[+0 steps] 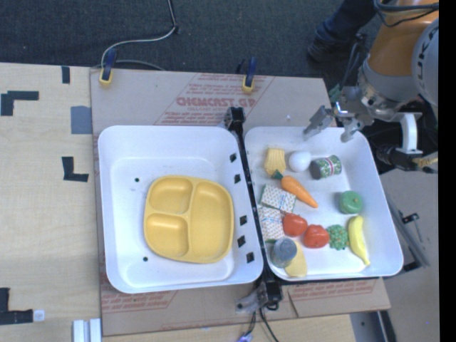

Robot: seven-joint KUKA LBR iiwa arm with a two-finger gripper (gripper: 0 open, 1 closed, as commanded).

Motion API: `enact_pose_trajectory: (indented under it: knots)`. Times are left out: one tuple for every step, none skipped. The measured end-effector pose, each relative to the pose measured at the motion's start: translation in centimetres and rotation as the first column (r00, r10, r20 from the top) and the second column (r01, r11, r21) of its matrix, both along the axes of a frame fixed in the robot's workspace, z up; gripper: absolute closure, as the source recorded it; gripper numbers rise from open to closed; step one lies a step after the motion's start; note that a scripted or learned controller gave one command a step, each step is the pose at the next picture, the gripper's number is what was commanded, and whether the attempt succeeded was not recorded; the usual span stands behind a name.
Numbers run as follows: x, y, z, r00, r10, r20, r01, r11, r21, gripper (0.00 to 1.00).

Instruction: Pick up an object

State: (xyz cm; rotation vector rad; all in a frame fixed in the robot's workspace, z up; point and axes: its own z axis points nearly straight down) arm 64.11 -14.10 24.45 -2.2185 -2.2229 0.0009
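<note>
Object choices lie in the right bin: a can, white egg, corn and carrot toward its far side. My pincer hangs spread and bare over the far rim. I judge the can nearest, so I should drop straight and straddle it. The left bin holds a yellow plate; cardboard covers the tabletop.
</note>
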Motion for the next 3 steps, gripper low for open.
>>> enact_pose_trajectory:
  knots:
    - [-3.6,2.5,-15.1,1.0,-0.001,0.0,0.001,1.0,0.0,0.0]
    - [-3.6,2.5,-14.2,1.0,-0.002,-0.001,0.002,1.0,0.0,1.0]
    - [2.5,8.9,-5.9,1.0,0.001,0.003,-0.001,1.0,0.0,1.0]
